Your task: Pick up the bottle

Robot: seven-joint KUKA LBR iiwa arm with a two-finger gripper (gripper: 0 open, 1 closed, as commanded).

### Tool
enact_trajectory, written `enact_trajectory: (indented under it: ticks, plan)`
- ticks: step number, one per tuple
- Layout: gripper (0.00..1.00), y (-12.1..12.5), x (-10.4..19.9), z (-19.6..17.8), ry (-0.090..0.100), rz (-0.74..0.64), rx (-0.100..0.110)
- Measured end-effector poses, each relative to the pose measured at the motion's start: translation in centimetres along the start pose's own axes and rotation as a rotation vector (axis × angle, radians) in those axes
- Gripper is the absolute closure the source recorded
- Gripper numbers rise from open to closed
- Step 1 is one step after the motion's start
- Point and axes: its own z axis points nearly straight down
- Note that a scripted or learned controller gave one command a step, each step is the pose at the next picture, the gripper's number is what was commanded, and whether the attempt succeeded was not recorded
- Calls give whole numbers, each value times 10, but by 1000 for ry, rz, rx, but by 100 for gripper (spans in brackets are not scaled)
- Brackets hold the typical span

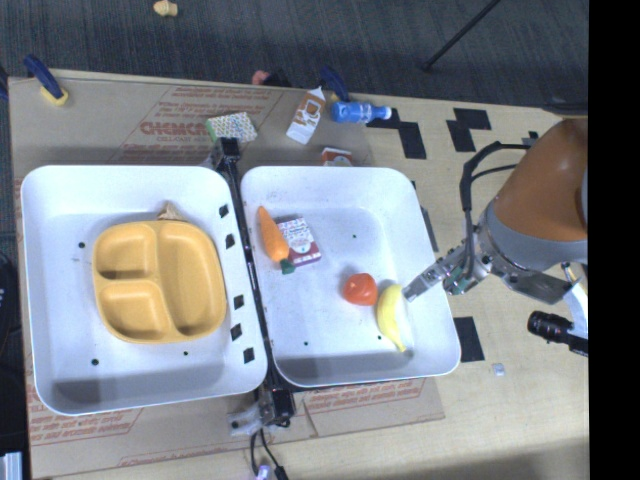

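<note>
One bottle [358,113] on the desk [520,408]: small, blue body with a pale cap end, lying on its side just beyond the far rim of the right bin [425,218], outside both bins. Relative to that bin: a small carton [306,116] lies just left of the bottle, also beyond the far rim; inside the bin sit a carrot [272,233], a small printed box [298,240], a tomato [360,288] and a banana [390,316]. End effector [425,280] hovers over the bin's near right rim, close to the banana and well apart from the bottle; state of the end effector: cannot tell from this angle. Handling judgement: likely light, stiff plastic, smooth and round, so prone to roll or squirt out of a pinch. Best hold looks like across the mid-body, jaws square to its long axis, not at the narrower cap end. Low fragility.
</note>
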Motion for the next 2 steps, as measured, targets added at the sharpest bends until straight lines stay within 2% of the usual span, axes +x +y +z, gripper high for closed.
enact_trajectory:
  ticks: [1, 2]
  plan:
    - [100, 1, 0, -19, -1, -319, -1]
    - [100, 1, 0, -29, -3, -323, -1]
